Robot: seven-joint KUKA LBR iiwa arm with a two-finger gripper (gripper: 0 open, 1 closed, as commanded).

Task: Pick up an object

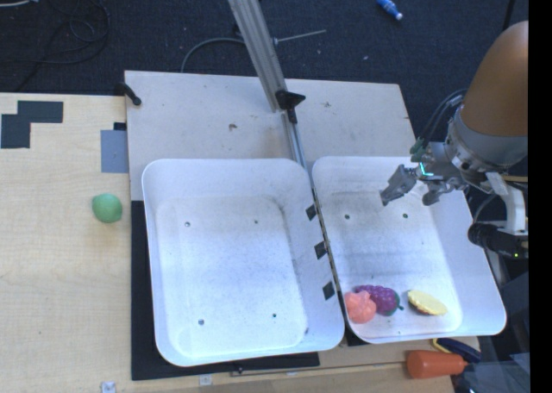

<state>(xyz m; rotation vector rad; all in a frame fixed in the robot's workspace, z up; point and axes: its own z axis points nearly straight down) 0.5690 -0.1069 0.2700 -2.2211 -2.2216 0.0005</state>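
Note:
Three small objects lie along the near edge of the right bin [466, 296]: an orange-pink lump [360, 306], a purple grape-like bunch [380, 297] touching it, and a yellow piece [427, 302] a little to the right. My gripper [414, 190] hangs over the far part of the right bin, well above and behind these objects. Its two fingers [398, 185] are spread apart with nothing between them. The orange band of the arm [504, 81] rises at the right.
The left bin [159, 210] sits beside the right one, joined by black clips. A green ball [107, 208] rests on the wooden bench at left. A metal rail [263, 46] slants behind the bins. An orange object [435, 363] lies in front of the right bin.

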